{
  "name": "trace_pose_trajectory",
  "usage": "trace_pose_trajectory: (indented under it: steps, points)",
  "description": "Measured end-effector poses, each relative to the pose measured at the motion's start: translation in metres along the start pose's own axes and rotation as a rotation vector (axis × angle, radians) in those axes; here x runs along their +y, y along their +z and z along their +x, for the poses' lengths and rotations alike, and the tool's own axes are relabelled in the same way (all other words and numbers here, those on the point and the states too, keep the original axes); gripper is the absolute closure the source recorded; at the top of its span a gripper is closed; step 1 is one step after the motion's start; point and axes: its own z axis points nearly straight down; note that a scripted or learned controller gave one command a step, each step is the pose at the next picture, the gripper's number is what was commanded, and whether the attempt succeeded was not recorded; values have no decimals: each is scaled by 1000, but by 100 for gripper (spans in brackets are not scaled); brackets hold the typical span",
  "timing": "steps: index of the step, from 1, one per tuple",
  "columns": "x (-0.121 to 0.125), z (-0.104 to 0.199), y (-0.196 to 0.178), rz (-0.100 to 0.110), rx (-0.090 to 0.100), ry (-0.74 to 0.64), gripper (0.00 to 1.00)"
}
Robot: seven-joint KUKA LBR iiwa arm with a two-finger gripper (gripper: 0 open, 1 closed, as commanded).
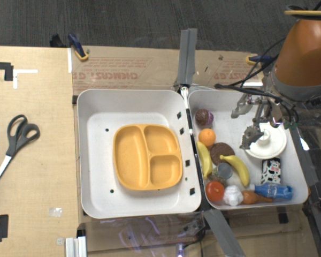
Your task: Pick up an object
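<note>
Tan wood forms the counter (27,197), which carries two shallow white bins side by side. In the left bin (91,159) lies a yellow divided plate (147,156) with three compartments, flat and near the middle. The right bin (224,98) holds a crowd of small things. The grey arm with its orange band (306,50) reaches in from the right, and its claw (257,123) hangs over the upper right part of that bin, just above a white round lid-like piece (267,142); whether the claw is released or clenched cannot be told. Two bananas (238,167) lie along the bin's middle beside a brown round object (221,151). A blue bottle (273,191) lies on its side at the bottom edge, under a small cow-patterned carton (271,171). An orange (206,136), a dark plum-like fruit (204,116) and a red tomato (215,189) sit along the left wall. Black-handled scissors (13,141) rest on the counter, well apart at the far left.
</note>
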Motion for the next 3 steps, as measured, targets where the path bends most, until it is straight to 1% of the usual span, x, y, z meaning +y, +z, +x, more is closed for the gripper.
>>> trace_pose_trajectory:
  steps: [1, 2, 3]
  points:
    - [-17, -33, 103, 0, 0, 41, 0]
    - [-20, -14, 135, 0, -3, 121, 0]
    - [-39, 57, 136, 1, -2, 207, 0]
